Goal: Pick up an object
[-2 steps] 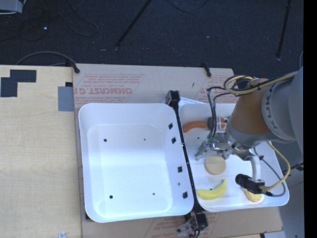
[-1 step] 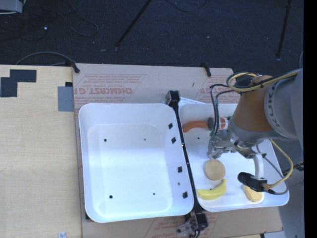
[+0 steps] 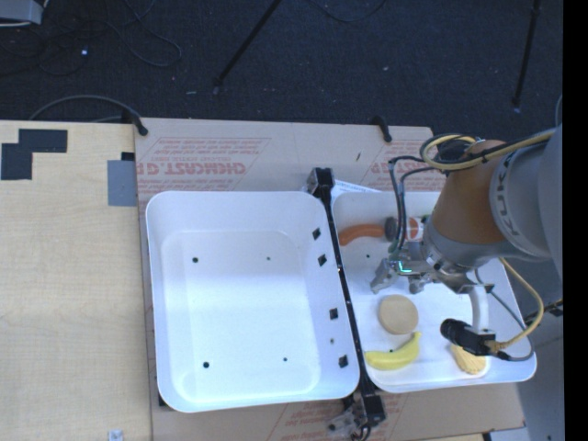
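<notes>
Arm: the grey arm (image 3: 514, 200) with its orange band comes in from the right and bends down over the right bin, wrist low, cables looping round it.
Gripper: the gripper (image 3: 401, 278) hangs above the bin floor with a small green light on it; whether its fingers are spread or closed cannot be told, and nothing is seen between them.
Round object: a tan round object (image 3: 399, 315) lies just below the gripper, nearest to it, apart from it.
Banana: a yellow banana (image 3: 395, 356) lies beyond the round object, along the bin's lower rim.
Yellow piece: a pale yellow piece (image 3: 470, 360) sits to the gripper's lower right, partly under a black part of the arm.
Orange object: an orange curved object (image 3: 358, 234) lies up and to the left of the gripper.
Right bin: the white right bin (image 3: 519, 370) holds all of these.
Left bin: the left bin (image 3: 239, 292) adjoins it on the gripper's left.
Bench: brown cardboard (image 3: 211, 159) under the bins, a pale wood board (image 3: 64, 292) further left.
Floor: dark carpet (image 3: 276, 44) with cables beyond.
</notes>
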`<state>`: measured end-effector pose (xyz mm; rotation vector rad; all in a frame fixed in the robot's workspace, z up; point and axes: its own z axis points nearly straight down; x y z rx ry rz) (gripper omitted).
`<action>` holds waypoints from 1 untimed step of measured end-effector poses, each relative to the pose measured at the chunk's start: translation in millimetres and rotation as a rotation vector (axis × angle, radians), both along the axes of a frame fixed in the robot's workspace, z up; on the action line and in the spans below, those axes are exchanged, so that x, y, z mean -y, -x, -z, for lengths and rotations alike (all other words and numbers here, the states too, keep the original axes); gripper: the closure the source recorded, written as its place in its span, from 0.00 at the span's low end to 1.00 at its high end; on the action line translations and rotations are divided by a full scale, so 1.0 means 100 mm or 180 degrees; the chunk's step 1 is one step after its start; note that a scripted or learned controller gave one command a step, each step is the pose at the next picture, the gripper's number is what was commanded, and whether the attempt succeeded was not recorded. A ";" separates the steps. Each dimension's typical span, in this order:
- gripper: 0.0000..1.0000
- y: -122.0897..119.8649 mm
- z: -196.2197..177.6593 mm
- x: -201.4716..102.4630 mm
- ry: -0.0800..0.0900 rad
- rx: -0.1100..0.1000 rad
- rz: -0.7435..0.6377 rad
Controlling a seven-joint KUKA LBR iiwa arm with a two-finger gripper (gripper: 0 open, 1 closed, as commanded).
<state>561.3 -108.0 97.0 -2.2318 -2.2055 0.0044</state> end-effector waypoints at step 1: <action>0.00 0.59 0.10 -0.18 -0.0004 -0.0005 -0.0037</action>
